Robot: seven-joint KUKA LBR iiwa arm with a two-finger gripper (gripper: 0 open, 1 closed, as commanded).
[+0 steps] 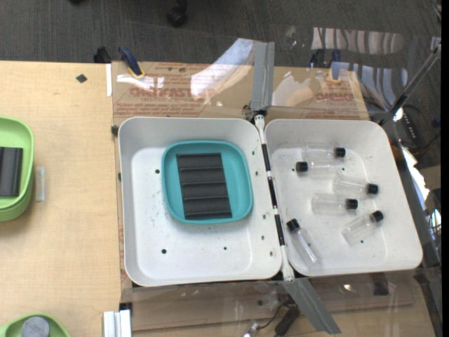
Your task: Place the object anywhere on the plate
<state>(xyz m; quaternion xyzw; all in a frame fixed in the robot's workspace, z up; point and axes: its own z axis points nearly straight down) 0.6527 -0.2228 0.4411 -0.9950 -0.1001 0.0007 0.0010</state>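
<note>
A teal square plate [242, 188] with a dark ribbed insert [203, 183] lies in the left white bin [140, 209]. Several clear vials with black caps lie scattered in the right white bin [393, 251]: one near the bin's back [324, 153], one at the right [356, 186], one in the middle [333, 203], one at the lower right [361, 226], and one by the front left corner [302, 241].
A green plate [21, 170] with a dark block on it sits at the bench's left edge. A clear panel and a grey divider post [262, 76] stand behind the bins. Wooden benchtop [63, 258] stretches left of the bins.
</note>
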